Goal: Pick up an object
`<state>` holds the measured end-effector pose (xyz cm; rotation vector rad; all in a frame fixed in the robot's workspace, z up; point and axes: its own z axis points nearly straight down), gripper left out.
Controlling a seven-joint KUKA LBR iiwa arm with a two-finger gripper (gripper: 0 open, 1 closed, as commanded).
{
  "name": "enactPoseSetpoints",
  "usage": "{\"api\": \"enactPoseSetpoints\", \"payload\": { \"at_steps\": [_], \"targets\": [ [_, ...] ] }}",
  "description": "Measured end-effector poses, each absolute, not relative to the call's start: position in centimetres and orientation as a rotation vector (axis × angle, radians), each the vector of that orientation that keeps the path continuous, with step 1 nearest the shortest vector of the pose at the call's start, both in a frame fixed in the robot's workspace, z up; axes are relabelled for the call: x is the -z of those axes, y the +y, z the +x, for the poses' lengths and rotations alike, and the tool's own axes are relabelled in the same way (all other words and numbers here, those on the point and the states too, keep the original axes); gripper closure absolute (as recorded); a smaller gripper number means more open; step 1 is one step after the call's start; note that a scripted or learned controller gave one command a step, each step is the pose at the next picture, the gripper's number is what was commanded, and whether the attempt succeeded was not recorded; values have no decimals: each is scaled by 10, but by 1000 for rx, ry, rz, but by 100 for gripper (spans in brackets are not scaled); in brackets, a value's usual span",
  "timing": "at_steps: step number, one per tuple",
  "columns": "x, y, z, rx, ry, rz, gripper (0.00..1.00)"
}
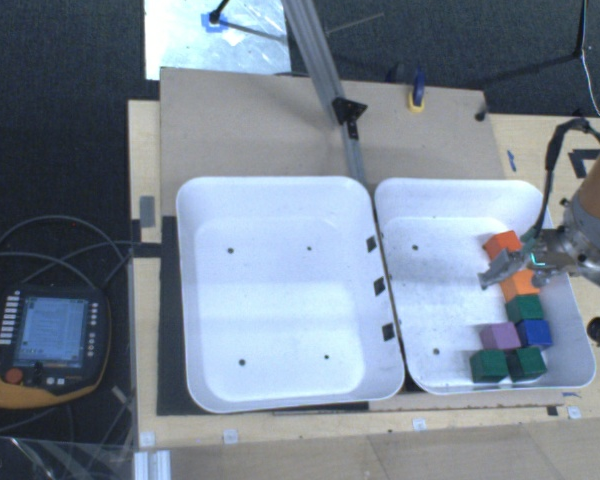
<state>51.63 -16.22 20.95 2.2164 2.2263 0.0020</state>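
Observation:
Several small blocks lie in the right bin (pixel 440 268), bunched along its right wall. From the top down there is an orange block (pixel 500 243), a second orange block (pixel 521 285), a dark green block (pixel 525 309) and a blue block (pixel 536 333). A purple block (pixel 499 337) and two green blocks (pixel 488 366) (pixel 527 363) sit in the near right corner. My gripper (pixel 500 268) reaches in from the right, low over the two orange blocks, and partly hides them.
The left bin (pixel 280 298) stands beside the right one, their walls touching in the middle. A slanted metal pole (pixel 320 58) crosses the back of the bench. A teach pendant (pixel 45 343) lies on the floor at the left.

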Motion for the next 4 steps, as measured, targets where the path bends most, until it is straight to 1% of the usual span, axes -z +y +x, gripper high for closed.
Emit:
{"api": "enactPoseSetpoints", "payload": {
  "at_steps": [1,2,3,4],
  "targets": [
    [-210,-162,516,-2,2224,2217,0],
    [-159,-173,516,3,2224,2223,0],
    [-117,-175,514,2,2226,2221,0],
    [-89,-175,514,1,2226,2220,0]
  ]
}}
